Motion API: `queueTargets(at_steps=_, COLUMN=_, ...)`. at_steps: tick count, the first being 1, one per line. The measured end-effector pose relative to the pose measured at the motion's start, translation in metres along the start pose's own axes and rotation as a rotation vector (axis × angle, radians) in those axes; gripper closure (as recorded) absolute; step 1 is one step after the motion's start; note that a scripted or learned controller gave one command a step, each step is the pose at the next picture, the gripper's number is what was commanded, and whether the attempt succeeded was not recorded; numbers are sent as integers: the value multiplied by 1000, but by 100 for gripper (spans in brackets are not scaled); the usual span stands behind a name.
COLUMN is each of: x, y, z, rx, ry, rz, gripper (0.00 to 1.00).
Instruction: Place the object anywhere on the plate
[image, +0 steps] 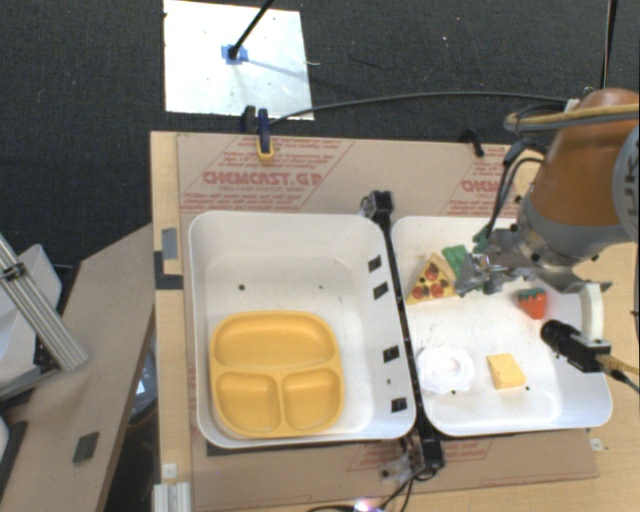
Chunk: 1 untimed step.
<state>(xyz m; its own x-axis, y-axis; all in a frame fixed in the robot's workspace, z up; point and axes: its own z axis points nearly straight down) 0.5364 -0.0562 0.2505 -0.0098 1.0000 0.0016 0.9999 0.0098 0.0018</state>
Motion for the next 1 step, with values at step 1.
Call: queueTargets(at_steps=1, x=54, y=11, z=15, rx=1, ry=0, rz=0, gripper=100)
